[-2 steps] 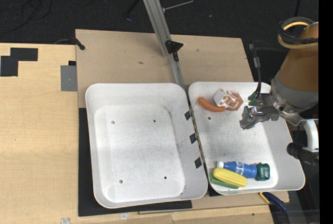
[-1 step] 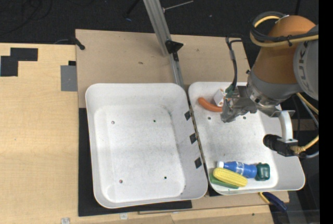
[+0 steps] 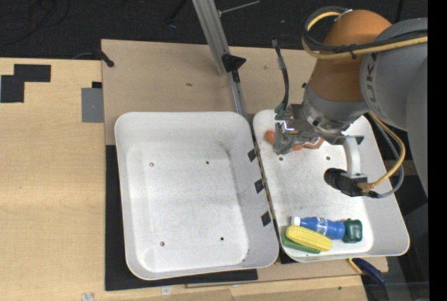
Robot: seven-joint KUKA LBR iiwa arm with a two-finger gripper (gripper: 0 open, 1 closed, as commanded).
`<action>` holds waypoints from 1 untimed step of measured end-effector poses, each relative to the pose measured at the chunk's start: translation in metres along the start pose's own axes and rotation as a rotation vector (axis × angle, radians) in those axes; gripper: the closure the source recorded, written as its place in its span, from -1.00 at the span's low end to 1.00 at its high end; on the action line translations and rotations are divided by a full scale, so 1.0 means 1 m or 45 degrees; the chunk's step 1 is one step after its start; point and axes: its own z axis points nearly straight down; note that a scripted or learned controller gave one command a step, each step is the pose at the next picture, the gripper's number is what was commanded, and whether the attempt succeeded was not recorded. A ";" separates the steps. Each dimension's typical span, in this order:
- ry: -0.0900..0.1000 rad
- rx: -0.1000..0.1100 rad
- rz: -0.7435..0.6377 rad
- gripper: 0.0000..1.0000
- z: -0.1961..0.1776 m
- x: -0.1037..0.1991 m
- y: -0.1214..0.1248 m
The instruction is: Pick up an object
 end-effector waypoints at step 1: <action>-0.002 -0.002 -0.001 1.00 -0.007 0.051 0.020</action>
